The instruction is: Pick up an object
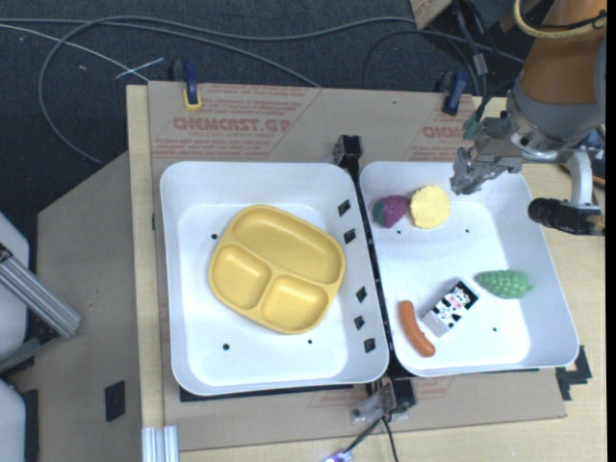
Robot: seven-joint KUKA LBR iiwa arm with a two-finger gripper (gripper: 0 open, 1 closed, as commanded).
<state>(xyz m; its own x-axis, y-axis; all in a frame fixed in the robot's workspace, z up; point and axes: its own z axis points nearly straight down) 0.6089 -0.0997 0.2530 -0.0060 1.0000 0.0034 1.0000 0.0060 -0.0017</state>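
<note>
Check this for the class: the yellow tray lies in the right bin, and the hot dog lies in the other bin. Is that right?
Not quite. The camera view shows the yellow tray in the left bin, not the right. The hot dog does lie in the other bin.
</note>
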